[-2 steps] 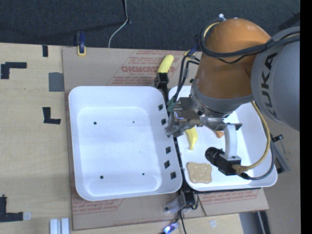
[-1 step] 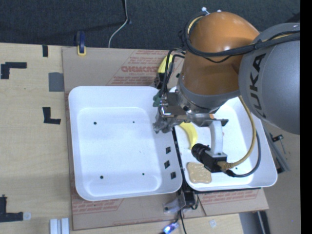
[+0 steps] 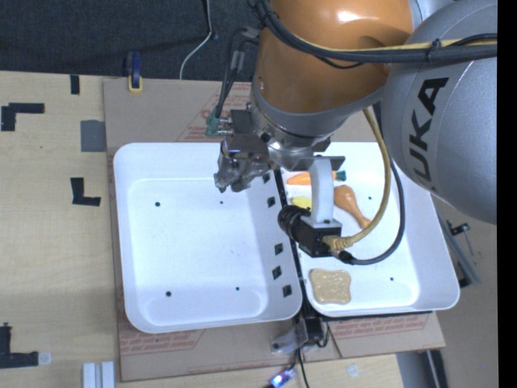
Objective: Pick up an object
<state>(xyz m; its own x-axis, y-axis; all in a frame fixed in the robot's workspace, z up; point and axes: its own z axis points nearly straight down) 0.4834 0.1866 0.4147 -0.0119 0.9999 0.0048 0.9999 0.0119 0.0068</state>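
We see the dark metal gripper (image 3: 234, 172) above the smooth left white plastic bin (image 3: 194, 297). Whether its fingers are spread, we cannot tell. A flat tan bread-like slice (image 3: 331, 285) lies in the right white bin (image 3: 404, 289).

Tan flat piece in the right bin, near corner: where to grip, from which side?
Tan flat piece lies flat on the right bin floor, close to the wall between the bins. Probably best from straight above, fingers across its narrower width, set so that wall doesn't block a finger. It looks thin, so a pinch may slip. Gripper sits over the left bin.
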